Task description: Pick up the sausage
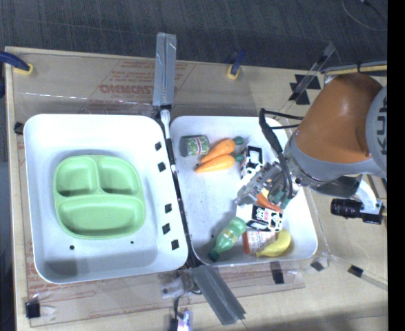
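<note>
My gripper (263, 188) hangs low over the right side of the right bin (209, 205), reaching in from the right. Just below it lies a small orange-red piece (267, 202) that may be the sausage; the gripper covers most of it. I cannot tell whether that piece sits between the fingers or simply lies under them.
The right bin also holds a green can (194, 145), two carrots (216, 155), a black-and-white box (252, 158), a green bottle (227, 238), a red-labelled item (255, 241) and a banana (276, 245). A green divided plate (99, 196) sits in the left bin (43, 136).
</note>
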Controlling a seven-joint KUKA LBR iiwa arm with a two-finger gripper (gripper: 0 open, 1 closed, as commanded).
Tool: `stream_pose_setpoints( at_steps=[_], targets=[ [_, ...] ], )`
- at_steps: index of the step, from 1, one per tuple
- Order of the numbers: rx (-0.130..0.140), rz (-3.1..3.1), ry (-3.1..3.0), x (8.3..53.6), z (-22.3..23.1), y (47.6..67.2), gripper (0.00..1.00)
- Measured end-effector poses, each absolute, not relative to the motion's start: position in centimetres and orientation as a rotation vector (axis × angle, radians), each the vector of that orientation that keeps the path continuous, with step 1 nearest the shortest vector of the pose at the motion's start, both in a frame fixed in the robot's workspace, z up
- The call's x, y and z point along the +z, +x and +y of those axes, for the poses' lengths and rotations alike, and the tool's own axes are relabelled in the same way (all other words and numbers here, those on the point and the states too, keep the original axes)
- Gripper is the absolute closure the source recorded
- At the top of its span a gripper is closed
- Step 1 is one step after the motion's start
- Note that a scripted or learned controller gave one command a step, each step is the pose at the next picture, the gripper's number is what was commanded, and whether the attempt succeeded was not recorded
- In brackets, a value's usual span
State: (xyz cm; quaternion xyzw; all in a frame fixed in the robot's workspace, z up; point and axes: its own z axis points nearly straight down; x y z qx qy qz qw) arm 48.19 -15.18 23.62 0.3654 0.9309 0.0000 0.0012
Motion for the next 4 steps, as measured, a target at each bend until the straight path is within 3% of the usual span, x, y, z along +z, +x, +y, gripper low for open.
stream_pose_setpoints(
  at_steps=[1,2,3,4],
  targets=[
    [-0.001,2.922,1.148,23.6,-15.2,48.2,0.0],
    [-0.001,2.835,1.358,15.5,-20.5,53.5,0.0],
    [-0.001,2.896,1.213,16.7,-20.9,52.9,0.0],
    [0.0,2.888,1.236,20.6,-19.7,56.6,0.0]
  ],
)
